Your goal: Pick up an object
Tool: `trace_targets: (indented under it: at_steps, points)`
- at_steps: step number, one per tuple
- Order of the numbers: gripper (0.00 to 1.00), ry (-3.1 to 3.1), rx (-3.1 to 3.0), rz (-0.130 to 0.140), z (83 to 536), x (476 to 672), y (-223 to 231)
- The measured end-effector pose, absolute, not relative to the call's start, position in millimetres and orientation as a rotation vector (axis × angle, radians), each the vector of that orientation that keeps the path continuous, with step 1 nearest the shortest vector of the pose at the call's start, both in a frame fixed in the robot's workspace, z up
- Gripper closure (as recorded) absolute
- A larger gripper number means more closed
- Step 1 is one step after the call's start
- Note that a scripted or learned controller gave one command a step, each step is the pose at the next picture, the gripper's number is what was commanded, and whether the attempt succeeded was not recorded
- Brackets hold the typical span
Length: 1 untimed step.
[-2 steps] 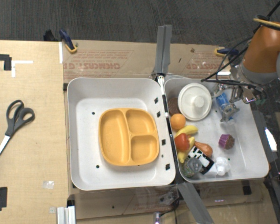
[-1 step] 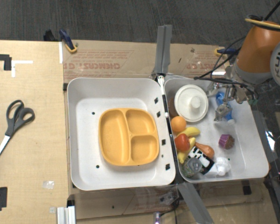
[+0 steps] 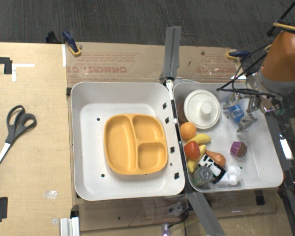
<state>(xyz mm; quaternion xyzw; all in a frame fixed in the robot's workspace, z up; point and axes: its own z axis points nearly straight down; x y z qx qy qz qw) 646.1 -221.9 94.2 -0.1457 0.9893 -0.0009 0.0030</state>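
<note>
The gripper (image 3: 242,113) hovers in the right bin (image 3: 265,181); whether its fingers are apart cannot be told. The purple object (image 3: 238,149) lies apart below: descend straight, centred, before closing.

Single fixed camera, mounted above bench (image 3: 29,181), looking down at slant. Both white bins fill centre frame: left bin (image 3: 83,146), right bin (image 3: 265,176). Far bench edge at top, dark floor beyond. Arm (image 3: 282,58) enters from right. Moderate distance, whole workspace visible.
</note>
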Motion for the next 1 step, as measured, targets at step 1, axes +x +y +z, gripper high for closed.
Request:
trace_targets:
  at_steps: [1]
  points:
    - [1.00,3.095,-0.455,-0.006,105.8,648.1,-221.8]
